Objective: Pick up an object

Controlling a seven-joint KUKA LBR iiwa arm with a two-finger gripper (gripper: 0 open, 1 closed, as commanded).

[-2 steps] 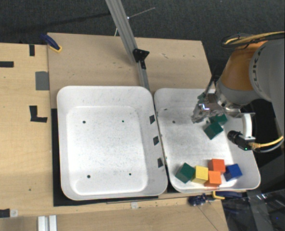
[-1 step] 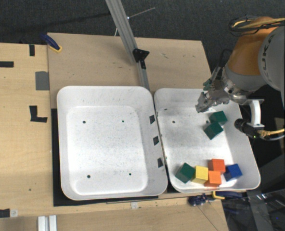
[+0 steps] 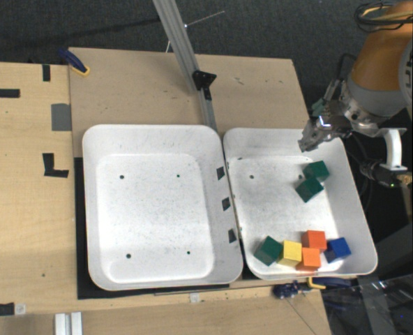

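Tool (image 3: 310, 142) is hovering over the right bin's (image 3: 353, 208) far corner, nothing visibly in it; can't tell its state. Two dark green blocks (image 3: 311, 180) are sitting just below it, touching. Risk: coming down between them, it is likely nudging one aside or clipping the bin wall.

Two blocks (image 3: 312, 180) lie mid-right in the right bin (image 3: 262, 145), five more blocks (image 3: 301, 250) clustered at its near edge.
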